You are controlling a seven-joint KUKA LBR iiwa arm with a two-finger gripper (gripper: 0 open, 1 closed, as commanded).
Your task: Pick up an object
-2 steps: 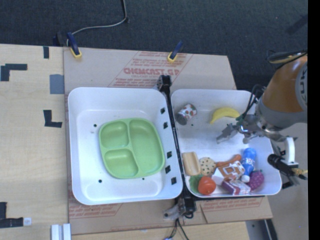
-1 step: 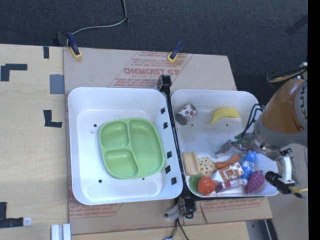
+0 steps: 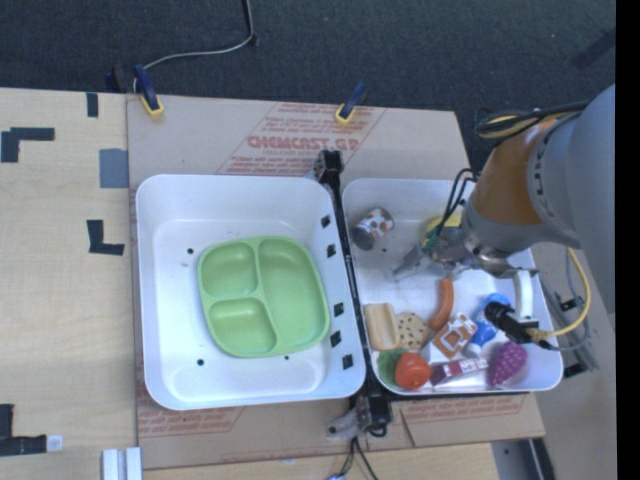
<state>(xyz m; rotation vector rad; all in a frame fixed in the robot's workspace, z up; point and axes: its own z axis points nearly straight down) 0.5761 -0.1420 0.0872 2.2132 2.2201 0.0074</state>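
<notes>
My pincer (image 3: 412, 263) hangs low in the right shallow white bin (image 3: 400, 193), just above the orange sausage-shaped toy (image 3: 443, 302); its grip I cannot tell.

A brown cardboard sheet (image 3: 300, 143) with red lettering lies on the wooden surface (image 3: 55, 268) — two yellow clamps, one (image 3: 150, 100) at its upper left edge and the other (image 3: 350, 108) further right, grip its far border. A thin white cable (image 3: 215, 48) trails across the dark carpet (image 3: 400, 28) beyond. Black tape marks (image 3: 100, 238) sit on the wood left of the cardboard, and a grey patch (image 3: 114, 167) lies near them — just beside the sheet's edge.
</notes>
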